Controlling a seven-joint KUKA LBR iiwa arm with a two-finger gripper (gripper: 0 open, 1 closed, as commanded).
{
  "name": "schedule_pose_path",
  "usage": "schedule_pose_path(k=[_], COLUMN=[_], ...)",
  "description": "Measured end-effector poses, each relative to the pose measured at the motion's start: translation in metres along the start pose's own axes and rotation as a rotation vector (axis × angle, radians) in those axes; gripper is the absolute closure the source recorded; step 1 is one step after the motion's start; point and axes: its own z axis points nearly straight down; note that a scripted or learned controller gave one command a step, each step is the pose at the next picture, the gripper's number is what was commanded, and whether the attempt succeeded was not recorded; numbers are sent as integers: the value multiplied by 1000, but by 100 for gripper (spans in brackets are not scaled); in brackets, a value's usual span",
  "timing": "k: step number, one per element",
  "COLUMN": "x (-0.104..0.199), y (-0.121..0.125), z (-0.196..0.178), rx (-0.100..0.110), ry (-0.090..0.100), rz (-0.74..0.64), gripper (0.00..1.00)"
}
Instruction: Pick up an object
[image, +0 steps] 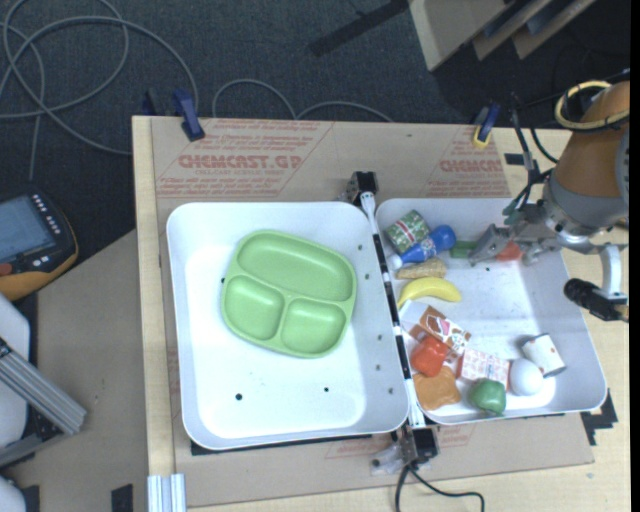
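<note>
Gripper (487, 246) sits low over the far side of the right bin (575, 330); fingers too blurred to judge, can't tell open vs shut, nothing seen held. Just left of it: blue item (441, 239) & green can (408, 233). Nearer cam: banana (430, 292), red pepper (431, 356), green ball (489, 396), white egg (526, 377). Left bin (195, 330) holds a green divided plate (289, 292).
</note>
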Motion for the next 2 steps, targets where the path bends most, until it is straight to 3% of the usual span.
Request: schedule_pose_path(k=[1, 2], x=[-19, -23], y=[48, 50], z=[31, 18], rx=[4, -10], ry=[13, 0], rz=[-4, -5], gripper=[0, 100])
